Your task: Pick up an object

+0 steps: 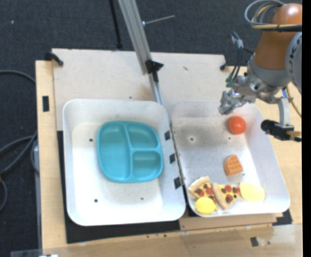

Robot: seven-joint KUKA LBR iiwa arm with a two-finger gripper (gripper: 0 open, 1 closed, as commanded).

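Claw (226, 107) first: you'll find it hovering at the back of the right bin (198, 123), just up and left of the orange ball (237, 125), carrying nothing, and at this size you cannot tell how it is set. Reading left to right, the left bin (77, 143) holds a teal divided tray (129, 151), while the right one adds a biscuit-like piece (233, 165) and pizza slices (214, 190) near its front. You're probably at the approach; the next move calls for centring over the ball and descending.

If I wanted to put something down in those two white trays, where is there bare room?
Right bin: the bare left part, between its left wall and the orange ball. Left bin: a margin around the blue plate. The right bin's front edge is crowded with toy food.
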